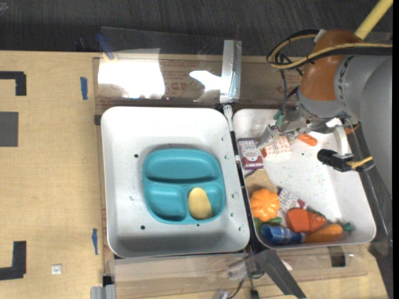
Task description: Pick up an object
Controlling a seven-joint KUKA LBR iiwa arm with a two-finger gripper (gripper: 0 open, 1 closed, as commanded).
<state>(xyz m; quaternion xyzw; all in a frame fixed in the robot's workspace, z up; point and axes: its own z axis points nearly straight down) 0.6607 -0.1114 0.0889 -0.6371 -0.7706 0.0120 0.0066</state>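
Two white bins are sitting side by side before us. We are seeing the left bin (118, 185) holding a teal divided tray (181, 182), with a yellow potato-like piece (199, 202) lying in the tray's lower right compartment. The right bin (358, 195) is crowding its things toward the near and left walls: an orange pumpkin (264, 204), a blue bottle (278, 234), a red-orange piece (300, 220), a carrot (329, 232), and a small dark red carton (250, 154) leaning by the left wall. Our arm (349, 86) is reaching in from the right, bending down over the far part of that bin. The gripper (283, 126) is hanging just above a red-and-white packet (279, 146); how it is set we cannot tell.
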